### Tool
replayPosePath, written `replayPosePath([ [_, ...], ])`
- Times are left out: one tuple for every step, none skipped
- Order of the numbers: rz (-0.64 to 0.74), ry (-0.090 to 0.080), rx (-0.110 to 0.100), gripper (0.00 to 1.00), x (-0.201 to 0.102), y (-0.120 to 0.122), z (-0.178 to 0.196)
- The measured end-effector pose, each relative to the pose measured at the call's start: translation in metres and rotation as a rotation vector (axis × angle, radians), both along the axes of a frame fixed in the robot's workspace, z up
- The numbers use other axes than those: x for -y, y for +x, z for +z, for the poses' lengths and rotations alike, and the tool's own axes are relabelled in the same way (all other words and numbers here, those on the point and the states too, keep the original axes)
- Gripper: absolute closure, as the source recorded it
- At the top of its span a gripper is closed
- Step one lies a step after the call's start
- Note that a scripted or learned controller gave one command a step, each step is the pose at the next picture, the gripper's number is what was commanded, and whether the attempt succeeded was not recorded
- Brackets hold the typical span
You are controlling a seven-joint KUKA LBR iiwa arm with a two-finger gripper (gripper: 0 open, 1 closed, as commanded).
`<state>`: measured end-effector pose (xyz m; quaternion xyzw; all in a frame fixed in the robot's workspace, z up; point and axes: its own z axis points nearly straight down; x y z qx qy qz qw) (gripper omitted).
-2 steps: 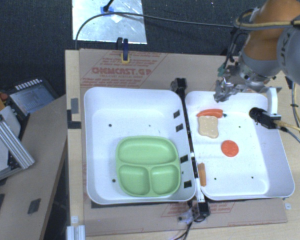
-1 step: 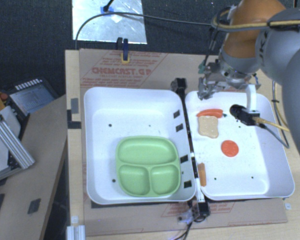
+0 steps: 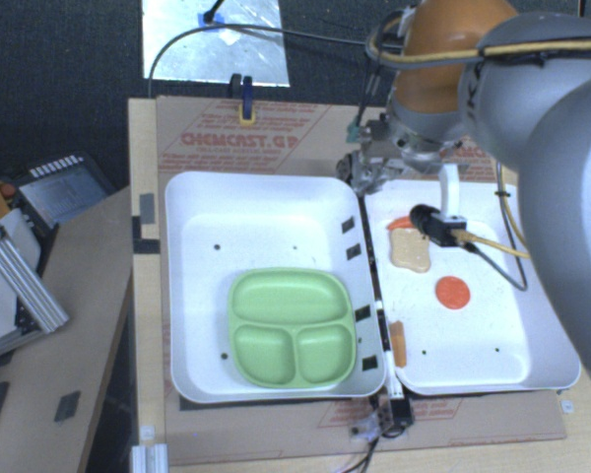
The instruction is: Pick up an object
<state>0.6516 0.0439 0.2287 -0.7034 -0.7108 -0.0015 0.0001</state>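
My gripper (image 3: pixel 371 172) hangs over the far end of the divider between the two bins, below the orange band of the arm. In the right bin (image 3: pixel 532 358) lie a tan bread-shaped piece (image 3: pixel 410 252), a red disc (image 3: pixel 453 292) and a small orange stick (image 3: pixel 398 344) close to the divider. A red piece (image 3: pixel 401 223) peeks out beside a black part with a yellow cable (image 3: pixel 436 226). All of these lie nearer to the front than the gripper, and nothing shows between its fingers.
A green divided plate (image 3: pixel 291 325) rests in the front half of the left bin (image 3: pixel 197 205). The grey arm covers the right bin's far right corner. A white upright part (image 3: pixel 449 190) stands just above the black part.
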Motion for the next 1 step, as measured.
replayPosePath([
  [-0.002, 0.001, 0.001, 1.00, -0.0471, 0.0163, 0.0040],
])
